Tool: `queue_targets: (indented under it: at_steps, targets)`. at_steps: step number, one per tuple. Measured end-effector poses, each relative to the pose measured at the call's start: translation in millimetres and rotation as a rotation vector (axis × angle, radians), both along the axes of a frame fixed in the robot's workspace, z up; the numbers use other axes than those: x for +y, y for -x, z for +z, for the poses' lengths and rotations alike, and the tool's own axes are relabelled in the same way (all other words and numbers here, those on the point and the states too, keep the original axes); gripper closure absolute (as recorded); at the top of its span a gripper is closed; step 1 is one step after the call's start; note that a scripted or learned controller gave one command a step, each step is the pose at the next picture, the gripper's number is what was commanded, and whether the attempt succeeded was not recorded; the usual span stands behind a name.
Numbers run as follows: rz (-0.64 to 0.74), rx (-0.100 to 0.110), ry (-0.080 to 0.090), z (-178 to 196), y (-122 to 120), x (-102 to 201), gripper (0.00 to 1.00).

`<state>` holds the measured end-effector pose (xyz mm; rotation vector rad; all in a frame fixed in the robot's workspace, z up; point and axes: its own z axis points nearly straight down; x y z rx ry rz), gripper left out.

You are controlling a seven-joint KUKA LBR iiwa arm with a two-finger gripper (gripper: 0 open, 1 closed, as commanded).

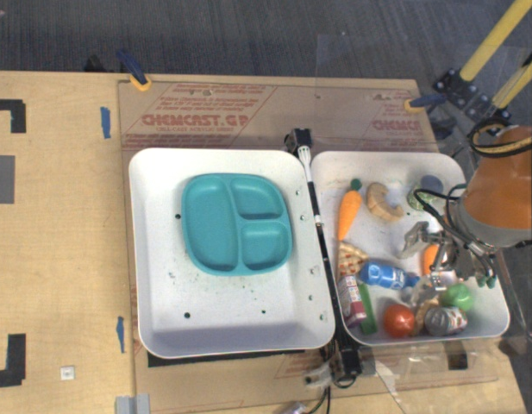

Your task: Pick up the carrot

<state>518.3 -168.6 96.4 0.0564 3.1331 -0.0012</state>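
Note:
The carrot (348,214), orange with a green top, lies in the upper left part of the right bin (369,164), pointing towards the bin's far edge. My gripper (434,264) hangs low over the right side of the same bin, well to the right of the carrot and apart from it. A small orange piece (430,256) shows right at the gripper's tip; I cannot make out whether it is held. The arm's orange band (505,192) sits above the wrist.
Around the gripper lie a blue bottle (383,274), a red tomato (400,320), a green ball (460,297) and a silvery item (443,320). A beige pastry (384,201) sits right of the carrot. The left bin (162,300) holds a teal divided plate (237,222).

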Motion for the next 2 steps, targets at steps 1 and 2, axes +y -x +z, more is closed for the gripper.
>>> queue_targets:
  at_steps: [1, 2]
  targets:
    - [0.002, -0.004, 0.000, 9.4, -1.9, 1.5, 1.00]
    - [0.004, -0.012, 0.002, 20.0, -4.5, 2.3, 1.00]
